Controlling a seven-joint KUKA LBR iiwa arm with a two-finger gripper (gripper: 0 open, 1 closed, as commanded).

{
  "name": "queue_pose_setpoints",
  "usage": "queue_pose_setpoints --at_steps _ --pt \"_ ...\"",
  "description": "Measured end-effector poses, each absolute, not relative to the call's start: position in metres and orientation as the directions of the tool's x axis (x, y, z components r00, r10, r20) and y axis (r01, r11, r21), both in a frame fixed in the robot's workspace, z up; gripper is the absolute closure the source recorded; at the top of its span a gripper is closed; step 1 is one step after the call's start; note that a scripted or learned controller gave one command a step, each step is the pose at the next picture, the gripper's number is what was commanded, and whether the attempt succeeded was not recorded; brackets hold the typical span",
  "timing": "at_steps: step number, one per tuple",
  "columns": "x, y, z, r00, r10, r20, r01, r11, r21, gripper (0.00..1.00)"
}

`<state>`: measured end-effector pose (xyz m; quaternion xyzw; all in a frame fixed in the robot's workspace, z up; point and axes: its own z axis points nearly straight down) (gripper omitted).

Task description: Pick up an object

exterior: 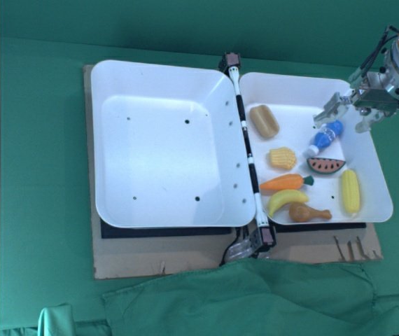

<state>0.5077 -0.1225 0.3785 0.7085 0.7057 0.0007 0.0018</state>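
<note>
The metal two-finger gripper [347,115] hangs over the right white plastic bin [294,89] with its fingers spread wide, and it holds nothing. The small clear plastic bottle with a blue label [325,138] lies just below it, at about seven o'clock from the fingertips, between the two fingers' line. The red plastic watermelon slice [325,165] lies at six o'clock from the bottle.

A: Identify the support surface.
B: Bench [38,152], covered in green cloth.
A: Items resting directly on it?
B: A flat cardboard sheet [150,261], which carries the left white bin [108,208] and right white bin [380,205], side by side. Rumpled green fabric [255,303] lies along the near edge.
</note>
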Motion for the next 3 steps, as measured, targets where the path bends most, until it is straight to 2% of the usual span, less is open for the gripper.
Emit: queue_pose_setpoints --at_steps 1,2,3 --pt "0.494 -0.186 0.428 0.010 1.000 -0.006 1.000 -0.010 0.010 0.00" --pt "0.549 -0.186 0.541 0.001 1.000 -0.007 1.000 -0.001 0.019 0.00" --pt "0.487 -0.187 0.639 0.006 1.000 -0.007 1.000 -0.005 0.018 0.00"
